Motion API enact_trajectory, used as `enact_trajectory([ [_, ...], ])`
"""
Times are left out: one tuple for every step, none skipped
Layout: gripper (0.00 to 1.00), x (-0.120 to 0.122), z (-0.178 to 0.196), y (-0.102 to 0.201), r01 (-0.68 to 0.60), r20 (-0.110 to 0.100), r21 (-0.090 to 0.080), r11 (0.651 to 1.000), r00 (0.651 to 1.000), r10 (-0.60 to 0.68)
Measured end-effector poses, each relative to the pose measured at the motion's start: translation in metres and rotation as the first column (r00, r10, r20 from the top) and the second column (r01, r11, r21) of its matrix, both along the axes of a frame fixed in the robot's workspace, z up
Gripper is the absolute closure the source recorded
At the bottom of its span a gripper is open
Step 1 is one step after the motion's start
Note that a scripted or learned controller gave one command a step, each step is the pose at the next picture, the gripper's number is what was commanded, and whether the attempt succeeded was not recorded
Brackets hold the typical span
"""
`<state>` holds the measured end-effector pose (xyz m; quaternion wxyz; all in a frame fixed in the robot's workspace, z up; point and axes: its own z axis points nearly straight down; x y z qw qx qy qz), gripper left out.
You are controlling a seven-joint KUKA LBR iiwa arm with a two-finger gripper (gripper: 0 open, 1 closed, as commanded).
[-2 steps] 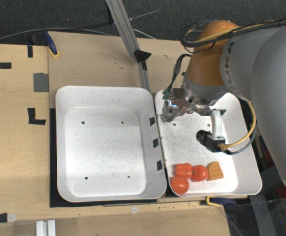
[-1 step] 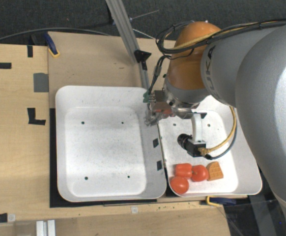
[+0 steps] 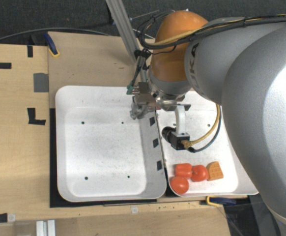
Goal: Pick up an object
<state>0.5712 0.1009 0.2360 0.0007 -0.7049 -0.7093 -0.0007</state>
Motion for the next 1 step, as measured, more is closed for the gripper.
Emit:
enact_trajectory([
  [1.0, -0.0013, 0.0009, -0.0017, 0.005, -0.001, -0.003, 1.0, 1.0, -0.005],
])
